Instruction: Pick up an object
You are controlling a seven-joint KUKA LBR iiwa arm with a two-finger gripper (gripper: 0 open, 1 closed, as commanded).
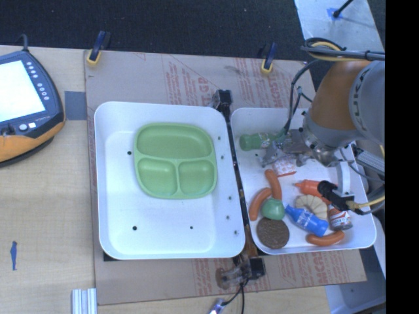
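Note:
The right bin (252, 120) holds several small items. A green bottle-like piece (252, 140) lies at its far left, with two orange sausages (273, 183) and a green round item (273, 209) below it. Along the near side are a brown disc (272, 233), a blue bottle (306, 220), a cream pastry (313, 205), a small can (339, 219) and another sausage (325, 239). My gripper (275, 152) hangs low over the upper part of this bin, just right of the green piece and above a red-and-white card (285, 167). Nothing shows as held.
The left bin (114, 227) bears a green divided plate (175, 159). A teach pendant (23, 103) lies at the bench's far left. Blue clamps (98, 44) (267, 51) grip the cardboard's back edge. Cables (360, 205) trail over the right bin's right rim.

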